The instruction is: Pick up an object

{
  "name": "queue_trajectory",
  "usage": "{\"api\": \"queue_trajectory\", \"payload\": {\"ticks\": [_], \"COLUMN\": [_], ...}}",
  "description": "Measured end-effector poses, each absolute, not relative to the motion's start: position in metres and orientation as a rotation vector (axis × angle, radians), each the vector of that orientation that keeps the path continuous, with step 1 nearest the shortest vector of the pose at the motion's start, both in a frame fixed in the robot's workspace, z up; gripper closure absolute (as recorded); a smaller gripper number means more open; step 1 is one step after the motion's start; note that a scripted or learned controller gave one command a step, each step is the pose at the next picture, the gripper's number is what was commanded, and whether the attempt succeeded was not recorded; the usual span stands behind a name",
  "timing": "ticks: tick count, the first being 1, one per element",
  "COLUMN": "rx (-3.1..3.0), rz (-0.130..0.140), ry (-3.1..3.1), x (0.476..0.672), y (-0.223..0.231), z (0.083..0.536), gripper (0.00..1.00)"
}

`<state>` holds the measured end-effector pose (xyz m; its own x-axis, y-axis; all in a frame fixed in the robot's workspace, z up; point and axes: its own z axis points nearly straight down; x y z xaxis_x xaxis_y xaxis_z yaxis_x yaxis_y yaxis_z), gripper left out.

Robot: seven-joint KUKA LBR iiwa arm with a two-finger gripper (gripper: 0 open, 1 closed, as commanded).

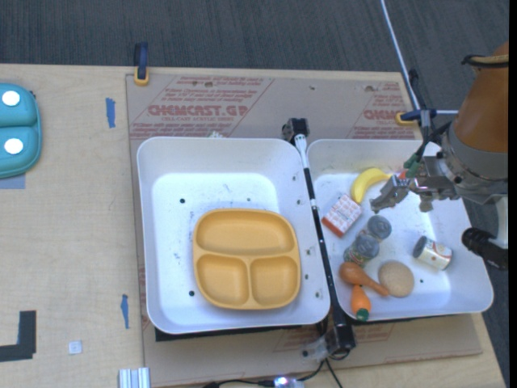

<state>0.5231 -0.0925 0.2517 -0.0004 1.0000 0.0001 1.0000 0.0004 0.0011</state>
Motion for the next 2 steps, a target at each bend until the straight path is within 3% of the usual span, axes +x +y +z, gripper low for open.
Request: {"api": "queue_trajectory", "payload": {"ticks": [1, 2], "rx": [2.221, 2.219], "rz": [0.002, 0.005], "ry": [2.219, 2.217], "x": [0.516, 0.488], "y": [-0.101, -0.106], "z": [0.1, 0.086], "gripper": [0.0, 0.0]}}
